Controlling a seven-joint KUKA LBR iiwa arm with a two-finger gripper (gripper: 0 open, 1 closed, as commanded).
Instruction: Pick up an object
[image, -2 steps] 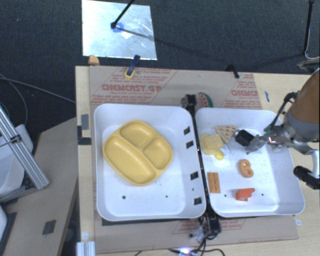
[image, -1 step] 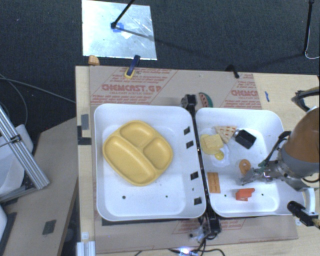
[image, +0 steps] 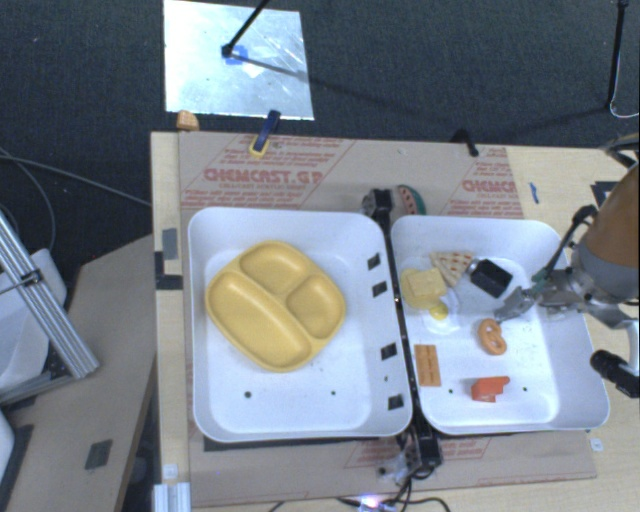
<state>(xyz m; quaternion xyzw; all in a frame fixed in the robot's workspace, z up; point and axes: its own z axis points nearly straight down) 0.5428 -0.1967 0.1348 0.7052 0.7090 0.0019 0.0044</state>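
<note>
My gripper (image: 512, 303) hangs over the right bin (image: 570, 400), reaching in from the right. It is open with nothing between its fingers. An orange pretzel-shaped piece (image: 492, 337) lies just below and left of the fingertips. A black block (image: 490, 277) lies just above and left of them. Further left in the same bin are a tan waffle wedge (image: 452, 265), a pale yellow block (image: 423, 288) and a small yellow piece (image: 438, 312). An orange wafer (image: 427, 365) and a red piece (image: 489, 388) lie near the bin's front.
The left bin (image: 215, 400) holds a yellow divided plate (image: 275, 304). A ridge with black clips (image: 385, 320) separates the two bins. The grey arm with its orange band (image: 605, 250) crosses the right bin's right rim. Cardboard lies under both bins.
</note>
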